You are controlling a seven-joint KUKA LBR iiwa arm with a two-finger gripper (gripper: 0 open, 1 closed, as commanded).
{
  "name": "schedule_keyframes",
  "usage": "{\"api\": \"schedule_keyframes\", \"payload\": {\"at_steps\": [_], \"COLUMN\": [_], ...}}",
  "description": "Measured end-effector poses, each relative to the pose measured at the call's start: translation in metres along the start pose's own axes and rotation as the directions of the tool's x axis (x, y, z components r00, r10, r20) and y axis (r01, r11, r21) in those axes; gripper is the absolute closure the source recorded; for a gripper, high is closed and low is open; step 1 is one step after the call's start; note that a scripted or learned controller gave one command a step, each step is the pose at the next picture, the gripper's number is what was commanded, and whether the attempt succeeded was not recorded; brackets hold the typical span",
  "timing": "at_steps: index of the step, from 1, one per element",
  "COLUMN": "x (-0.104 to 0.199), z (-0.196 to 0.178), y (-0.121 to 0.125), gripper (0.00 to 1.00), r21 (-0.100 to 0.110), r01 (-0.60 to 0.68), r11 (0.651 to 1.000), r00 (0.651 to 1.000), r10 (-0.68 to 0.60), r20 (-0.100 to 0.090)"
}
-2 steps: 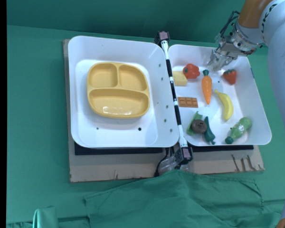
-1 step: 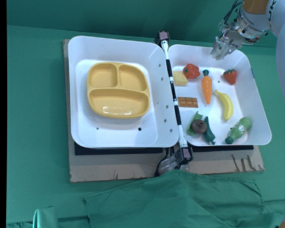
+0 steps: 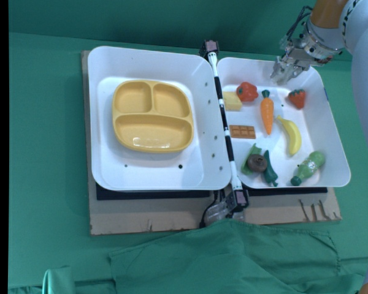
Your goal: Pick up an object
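green bench; claw (image 3: 284,72) above right bin's (image 3: 331,141) far edge.

No readable text, labels or numbers.

Green bench (image 3: 43,164), cardboard sheet (image 3: 141,219), crumpled cloth (image 3: 233,259)

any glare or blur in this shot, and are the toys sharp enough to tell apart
Camera view: lighting is even, shadows soft; mild sheen on the yellow plate and white bin rims. Carrot and banana read clearly; the pincer is slightly soft, its fingers hard to make out.
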State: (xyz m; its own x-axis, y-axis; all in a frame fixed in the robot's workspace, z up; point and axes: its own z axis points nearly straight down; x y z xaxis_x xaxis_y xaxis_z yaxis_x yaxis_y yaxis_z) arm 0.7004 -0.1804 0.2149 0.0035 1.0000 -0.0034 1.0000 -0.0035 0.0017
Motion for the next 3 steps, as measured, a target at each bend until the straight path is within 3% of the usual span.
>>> {"api": "schedule_keyframes", "payload": {"at_steps": [1, 3], "x": [-0.007, -0.007], "z": [-0.009, 0.017], "y": [0.001, 0.0], "gripper": [1.0, 1.0], "r21": [-0.005, 0.002], "r01": [0.0, 0.001], "r11": [1.0, 1.0], "r00": [1.0, 1.0], "r10": [0.0, -0.001], "r20": [0.001, 0.0]}}
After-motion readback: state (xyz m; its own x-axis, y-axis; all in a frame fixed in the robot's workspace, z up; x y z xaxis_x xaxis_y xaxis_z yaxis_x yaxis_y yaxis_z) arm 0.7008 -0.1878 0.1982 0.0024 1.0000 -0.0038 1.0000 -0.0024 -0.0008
